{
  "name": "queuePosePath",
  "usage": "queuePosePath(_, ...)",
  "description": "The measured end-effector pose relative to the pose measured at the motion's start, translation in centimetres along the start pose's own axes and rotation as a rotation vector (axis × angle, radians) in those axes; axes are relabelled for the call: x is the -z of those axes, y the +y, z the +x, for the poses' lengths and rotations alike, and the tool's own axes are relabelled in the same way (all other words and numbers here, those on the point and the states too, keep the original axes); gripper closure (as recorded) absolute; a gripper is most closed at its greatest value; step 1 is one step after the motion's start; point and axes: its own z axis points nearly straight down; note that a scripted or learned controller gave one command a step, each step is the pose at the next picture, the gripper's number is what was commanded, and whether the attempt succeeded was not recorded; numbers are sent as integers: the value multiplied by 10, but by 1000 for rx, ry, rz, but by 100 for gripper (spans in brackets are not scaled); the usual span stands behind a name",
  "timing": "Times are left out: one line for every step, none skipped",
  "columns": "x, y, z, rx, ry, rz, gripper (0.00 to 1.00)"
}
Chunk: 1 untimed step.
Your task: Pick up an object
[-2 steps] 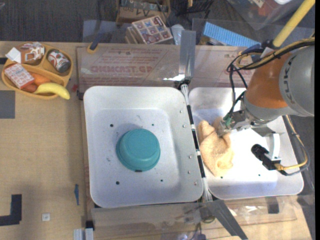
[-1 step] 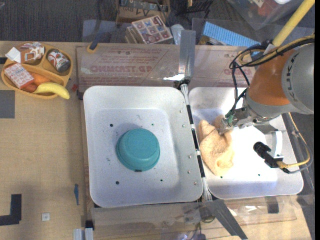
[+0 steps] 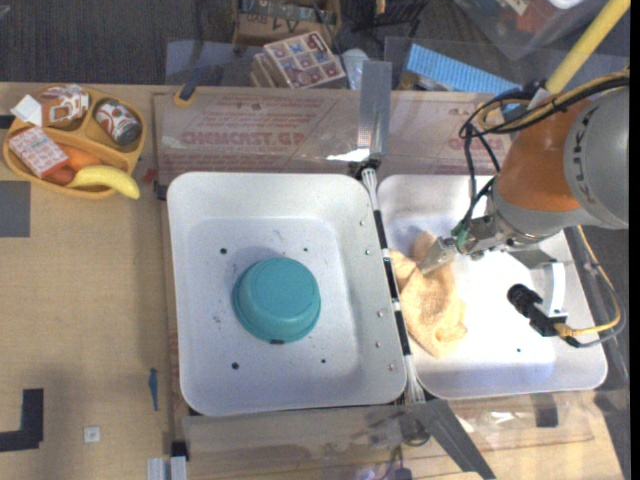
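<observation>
Wooden bench, two shallow white plastic bins – left bin (image 3: 200, 218) has a round teal bowl (image 3: 277, 299) upside down. Right bin (image 3: 520, 368): gripper (image 3: 437, 257) touching the floppy tan cloth (image 3: 432, 303) – can't tell if it's pinching.
</observation>
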Motion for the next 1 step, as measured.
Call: queuePosePath(-11,-28,14,7,4,3,0)
